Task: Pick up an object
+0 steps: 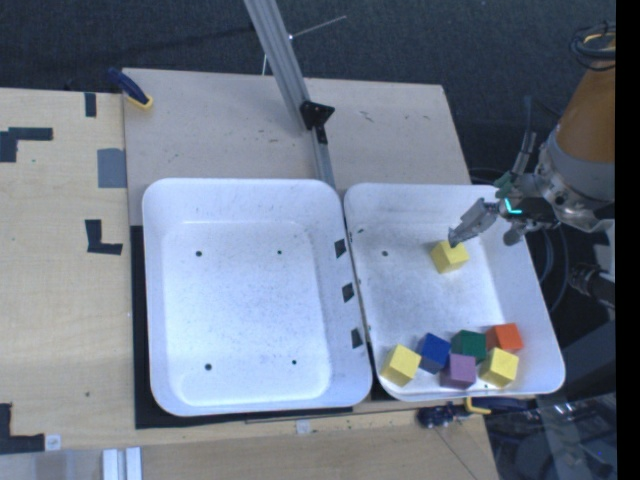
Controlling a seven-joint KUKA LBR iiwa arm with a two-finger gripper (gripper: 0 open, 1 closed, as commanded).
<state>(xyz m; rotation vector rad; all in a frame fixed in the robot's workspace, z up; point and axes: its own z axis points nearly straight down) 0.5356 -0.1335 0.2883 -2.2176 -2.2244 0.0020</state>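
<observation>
- Yellow cube (449, 256) lies alone in the upper middle of the right bin (400, 298), tilted a little, resting on the bin floor.
- End effector (466, 234) reaches in from the right edge of the bin at a slant, its grey tip just above and touching or nearly touching the cube's upper right corner (I cannot tell which).
- Whether the end effector is apart or together cannot be told; the cube does not show between anything, so no grasp is visible.
- Arm (585, 138) stands at the right, its orange band above the grey wrist, with a small green light on the wrist.
- Cluster along the near wall of the right bin, well apart from the lone cube: a second yellow block (401, 364), a blue block (434, 351), a green block (468, 345), a purple block (461, 369), an orange block (506, 337) and a third yellow block (500, 367), packed close, several touching.
- Left bin (240, 298) sits just beside the right one, their rims touching in the middle.
- Both bins rest on the table (210, 128), and a grey metal pole (280, 43) slants across it above them.
</observation>
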